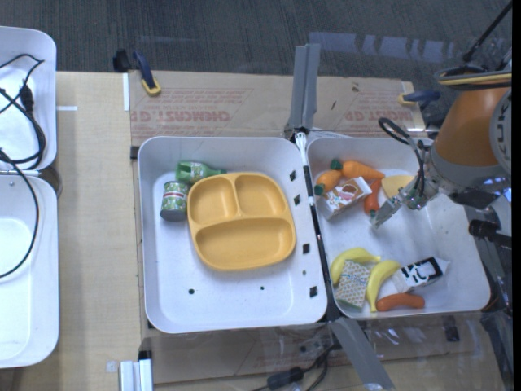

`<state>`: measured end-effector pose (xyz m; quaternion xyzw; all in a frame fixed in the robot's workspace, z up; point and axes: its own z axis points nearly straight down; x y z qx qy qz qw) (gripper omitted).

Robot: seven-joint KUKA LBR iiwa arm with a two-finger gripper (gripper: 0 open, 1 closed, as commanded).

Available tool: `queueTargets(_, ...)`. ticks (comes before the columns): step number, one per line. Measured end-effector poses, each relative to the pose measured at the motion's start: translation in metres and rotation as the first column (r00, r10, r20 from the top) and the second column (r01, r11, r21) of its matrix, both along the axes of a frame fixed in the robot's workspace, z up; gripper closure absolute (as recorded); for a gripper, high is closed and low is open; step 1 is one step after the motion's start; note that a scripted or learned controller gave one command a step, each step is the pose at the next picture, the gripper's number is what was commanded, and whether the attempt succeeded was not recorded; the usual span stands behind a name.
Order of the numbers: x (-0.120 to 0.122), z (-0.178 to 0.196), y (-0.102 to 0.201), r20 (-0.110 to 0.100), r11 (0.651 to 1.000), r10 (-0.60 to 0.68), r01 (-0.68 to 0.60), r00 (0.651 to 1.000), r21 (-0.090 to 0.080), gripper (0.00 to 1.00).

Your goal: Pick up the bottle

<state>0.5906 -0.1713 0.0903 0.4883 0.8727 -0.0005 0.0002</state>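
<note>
— Where's the bottle [195, 170] from that claw [383, 214]?
— Far off to its left, lying in the other bin [155, 243] beside the yellow plate [241, 220]. The claw hangs over the right bin [456, 251]; can't tell its grip

A pale wooden bench [89, 218] stands on a dark grey carpet floor [244, 15], with a sheet of brown cardboard [220, 104] spread across its far part. At the left edge sits a white tray [24, 243] crossed by black cables [20, 120]. Even light falls from above.
</note>
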Motion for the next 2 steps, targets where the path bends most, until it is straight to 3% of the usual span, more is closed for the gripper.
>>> queueTargets(1,0.0,0.0,0.0,0.0,1.0,0.0,0.0,1.0,0.0,0.0)
queueTargets(2,0.0006,0.008,-0.0003,0.0,1.0,0.0,0.0,1.0,-0.001,1.0)
